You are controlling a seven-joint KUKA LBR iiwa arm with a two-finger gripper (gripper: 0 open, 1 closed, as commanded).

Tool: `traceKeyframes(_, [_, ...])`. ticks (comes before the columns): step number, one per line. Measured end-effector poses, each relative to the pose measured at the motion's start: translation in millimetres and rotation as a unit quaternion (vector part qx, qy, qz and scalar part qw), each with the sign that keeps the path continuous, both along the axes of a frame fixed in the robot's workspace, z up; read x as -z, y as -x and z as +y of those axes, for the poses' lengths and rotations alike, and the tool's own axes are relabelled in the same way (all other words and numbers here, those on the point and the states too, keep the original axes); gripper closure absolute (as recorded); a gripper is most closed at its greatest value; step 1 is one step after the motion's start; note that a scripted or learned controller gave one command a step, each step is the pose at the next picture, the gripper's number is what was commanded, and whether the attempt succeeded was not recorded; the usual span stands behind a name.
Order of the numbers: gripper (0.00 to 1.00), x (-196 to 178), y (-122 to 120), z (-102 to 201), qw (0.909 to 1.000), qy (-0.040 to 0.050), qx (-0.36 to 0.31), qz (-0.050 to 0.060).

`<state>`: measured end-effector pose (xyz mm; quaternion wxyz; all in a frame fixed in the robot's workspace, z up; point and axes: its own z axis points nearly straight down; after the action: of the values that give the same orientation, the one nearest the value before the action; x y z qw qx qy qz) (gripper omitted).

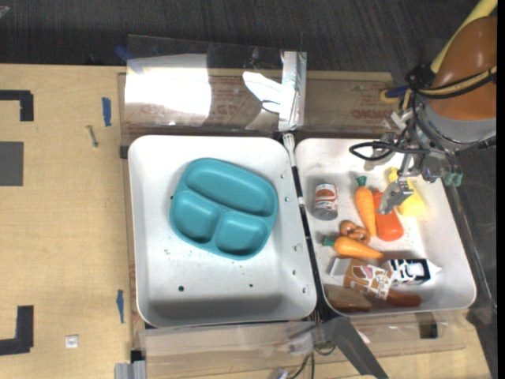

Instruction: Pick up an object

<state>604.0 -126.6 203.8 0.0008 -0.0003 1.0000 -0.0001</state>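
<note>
A tan plywood worktop (63, 235) carries two shallow white bins side by side, with dark carpet beyond it at twelve o'clock and a sheet of clear plastic taped along the back edge.

In the camera view, the left bin (150, 283) holds a teal divided tray (223, 207) lying flat near its middle. The right bin (458, 283) holds the clutter: a small tin can (325, 200) near the divider, an upright-lying carrot (364, 210), a second carrot (357, 249) lying crosswise below it, a small brown pretzel-like piece (353, 229) between them, an orange-red block (390, 226), a yellow piece (411, 204), and flat printed packets (379, 279) along the six o'clock edge.

The arm comes in from three o'clock, its orange band (472, 54) above the wrist, and the gripper (397, 189) hangs low over the upper part of the right bin. Whether the fingers are apart or together I cannot tell; cables and the wrist body blur that area.

The likely target is the orange-red block, which sits just at six o'clock of the gripper, touching or nearly touching its tip, with the yellow piece just at three o'clock. The block's long axis runs roughly twelve to six. The upright carrot lies just at nine o'clock of it, so crowding could spoil a grasp.
</note>
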Motion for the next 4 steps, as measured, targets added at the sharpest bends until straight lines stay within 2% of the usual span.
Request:
traceKeyframes(1, [0.0,112,8,27,0.9995,-0.0003,0.032,-0.001])
traceKeyframes(2, [1.0,104,7,28,0.9995,0.0,0.03,-0.002])
traceKeyframes(3, [1.0,-20,-51,43,0.9998,0.0002,0.021,-0.007])
traceKeyframes(4, [0.0,-13,-48,43,0.9998,-0.0001,0.021,-0.001])
